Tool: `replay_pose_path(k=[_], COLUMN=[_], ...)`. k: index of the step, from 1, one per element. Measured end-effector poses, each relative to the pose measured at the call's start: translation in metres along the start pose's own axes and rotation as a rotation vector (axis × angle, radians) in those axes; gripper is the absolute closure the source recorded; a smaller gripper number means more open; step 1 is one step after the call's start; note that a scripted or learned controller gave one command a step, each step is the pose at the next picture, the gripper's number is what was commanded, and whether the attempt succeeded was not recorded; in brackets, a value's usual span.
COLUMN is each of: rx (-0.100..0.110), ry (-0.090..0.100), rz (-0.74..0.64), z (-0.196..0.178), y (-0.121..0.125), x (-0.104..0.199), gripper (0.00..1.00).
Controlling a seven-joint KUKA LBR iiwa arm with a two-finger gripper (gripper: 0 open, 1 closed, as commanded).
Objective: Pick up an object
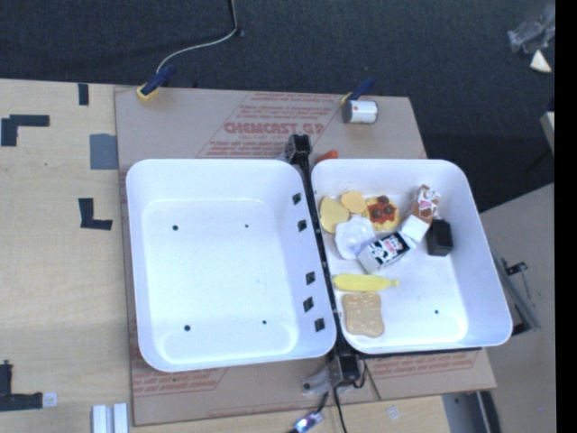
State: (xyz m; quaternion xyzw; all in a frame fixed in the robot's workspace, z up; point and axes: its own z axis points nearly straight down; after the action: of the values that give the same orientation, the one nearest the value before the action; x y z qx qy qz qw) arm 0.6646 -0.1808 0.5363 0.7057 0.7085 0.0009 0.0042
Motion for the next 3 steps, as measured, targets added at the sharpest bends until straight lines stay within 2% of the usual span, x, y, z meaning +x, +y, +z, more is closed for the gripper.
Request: replay_pose_path(k=[1,2,3], rx=[0.008,0.007,0.008], ry=[0.003,0.0,0.0], rz=[0.003,0.001,0.001], z=[0.002,-0.009,-0.008], y=[-0.003,-0.003,-0.003], x=[0.0,0.0,0.0], gripper=[0.0,1.0,0.0])
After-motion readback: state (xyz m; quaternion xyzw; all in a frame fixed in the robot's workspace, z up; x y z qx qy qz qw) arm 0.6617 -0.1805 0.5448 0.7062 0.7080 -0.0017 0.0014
